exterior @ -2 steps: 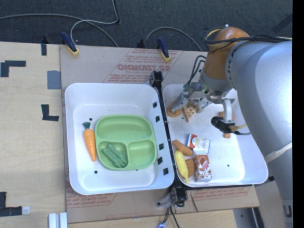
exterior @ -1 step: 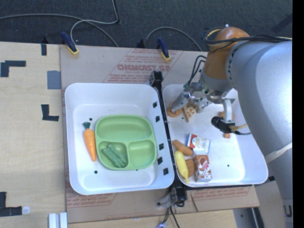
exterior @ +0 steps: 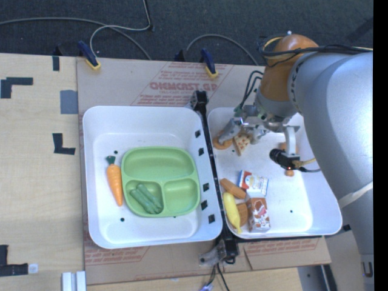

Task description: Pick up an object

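Overhead view of the bench [exterior: 36, 180] with two white bins. The arm [exterior: 321, 90] reaches in from the right and places the claw [exterior: 241, 132] low in the far-left corner of the right bin [exterior: 309, 211], directly over a tan waffle-like item [exterior: 241, 143] and a brown ring-shaped piece [exterior: 222, 143]. Whether the claw is open or closed cannot be told; nothing is visibly gripped. The step in hand appears to be the final approach or closing on the tan item, which lies on the bin floor just beside the divider [exterior: 205, 144] between the bins. The next move likely calls for a firm closure followed by a straight lift. Open room is tight here: the divider and the bin's far wall hem in the claw, so sideways travel risks contact. Nearer the camera, a banana [exterior: 231, 211], a small carton [exterior: 252, 182] and a red packet [exterior: 259, 214] lie well apart from the claw. The left bin [exterior: 103, 223] bears a green tray [exterior: 160, 180] and a carrot [exterior: 114, 183].
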`<state>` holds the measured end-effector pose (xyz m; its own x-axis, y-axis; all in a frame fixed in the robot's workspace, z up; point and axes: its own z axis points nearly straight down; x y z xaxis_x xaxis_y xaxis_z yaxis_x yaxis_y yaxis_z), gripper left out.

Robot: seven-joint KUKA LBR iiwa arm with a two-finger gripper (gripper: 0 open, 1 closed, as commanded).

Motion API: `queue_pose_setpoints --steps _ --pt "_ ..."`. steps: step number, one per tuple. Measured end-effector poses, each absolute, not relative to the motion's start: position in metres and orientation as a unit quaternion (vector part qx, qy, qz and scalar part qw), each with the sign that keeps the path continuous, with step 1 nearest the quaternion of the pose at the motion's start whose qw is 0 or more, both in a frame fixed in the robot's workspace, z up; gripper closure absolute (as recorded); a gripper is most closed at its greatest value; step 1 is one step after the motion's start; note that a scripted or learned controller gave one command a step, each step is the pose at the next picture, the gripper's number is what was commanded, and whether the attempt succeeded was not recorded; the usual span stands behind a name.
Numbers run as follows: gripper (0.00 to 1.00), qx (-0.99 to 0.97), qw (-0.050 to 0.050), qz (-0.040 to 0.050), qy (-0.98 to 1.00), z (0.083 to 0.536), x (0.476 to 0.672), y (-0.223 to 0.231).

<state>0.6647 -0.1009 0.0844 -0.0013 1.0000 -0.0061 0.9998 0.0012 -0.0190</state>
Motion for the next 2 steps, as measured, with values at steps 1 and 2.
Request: queue_pose_setpoints --steps 1,2 --pt "0.00 -0.707 0.004 0.0093 -0.707 0.0844 0.6646 -0.1003" --pt "1.00 -0.707 0.009 0.0136 -0.707 0.0931 0.6623 -0.1008"
